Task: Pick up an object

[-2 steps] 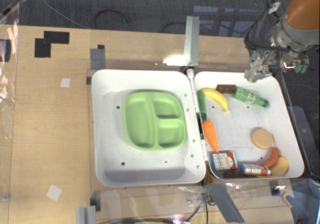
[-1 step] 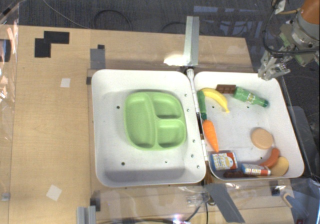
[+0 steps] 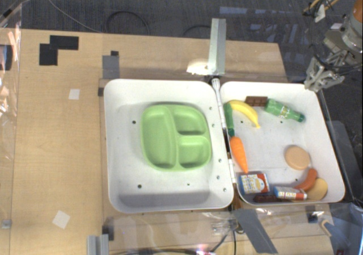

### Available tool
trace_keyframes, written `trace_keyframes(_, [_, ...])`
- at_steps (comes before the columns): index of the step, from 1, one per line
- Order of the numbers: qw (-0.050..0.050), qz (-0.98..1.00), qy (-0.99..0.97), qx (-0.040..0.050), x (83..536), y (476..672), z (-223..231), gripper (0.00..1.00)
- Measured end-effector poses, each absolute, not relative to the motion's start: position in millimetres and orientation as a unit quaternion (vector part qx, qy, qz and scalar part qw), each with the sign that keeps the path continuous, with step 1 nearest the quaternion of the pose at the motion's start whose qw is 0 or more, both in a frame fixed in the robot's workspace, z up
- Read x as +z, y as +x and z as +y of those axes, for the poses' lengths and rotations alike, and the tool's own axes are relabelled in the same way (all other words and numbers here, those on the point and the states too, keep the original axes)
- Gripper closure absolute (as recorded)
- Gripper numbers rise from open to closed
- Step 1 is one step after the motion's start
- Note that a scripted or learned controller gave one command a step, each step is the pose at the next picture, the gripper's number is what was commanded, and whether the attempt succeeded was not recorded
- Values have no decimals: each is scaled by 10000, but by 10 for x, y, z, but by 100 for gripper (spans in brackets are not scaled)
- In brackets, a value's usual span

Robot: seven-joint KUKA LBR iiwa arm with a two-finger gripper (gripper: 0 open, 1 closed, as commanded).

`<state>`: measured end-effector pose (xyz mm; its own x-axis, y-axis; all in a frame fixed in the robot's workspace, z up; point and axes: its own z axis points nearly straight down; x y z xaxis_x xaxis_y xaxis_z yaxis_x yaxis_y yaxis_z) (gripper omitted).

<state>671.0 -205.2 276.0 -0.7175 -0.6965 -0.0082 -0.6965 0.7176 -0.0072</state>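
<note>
My gripper (image 3: 322, 79) hangs open above the far right corner of the right bin (image 3: 326, 129), with nothing between its fingers. Inside that bin, along the far side, lie a yellow banana (image 3: 245, 111), a brown chocolate bar (image 3: 256, 101) and a green bottle (image 3: 283, 110). An orange carrot (image 3: 239, 154) and a green cucumber-like piece (image 3: 228, 116) rest against the left wall. A round tan bun (image 3: 297, 158), a sausage (image 3: 307, 179), a small red and blue box (image 3: 253, 182) and a tube (image 3: 286, 193) crowd the near right part.
The left bin (image 3: 116, 151) holds a green divided plate (image 3: 176, 136). A metal post (image 3: 217, 46) stands behind the seam between the bins. Wooden bench top (image 3: 51, 134) spreads to the left.
</note>
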Motion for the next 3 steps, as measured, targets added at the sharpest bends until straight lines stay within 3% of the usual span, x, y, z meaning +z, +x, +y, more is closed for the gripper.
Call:
trace_keyframes(1, [46, 8570, -5153, -15, 2845, 6711, -2041, 100])
trace_keyframes(2, [26, 7688, -6395, -3, 2474, 6137, -2048, 100])
trace_keyframes(3, [40, 7023, -7119, -19, 2733, 6711, -2019, 100])
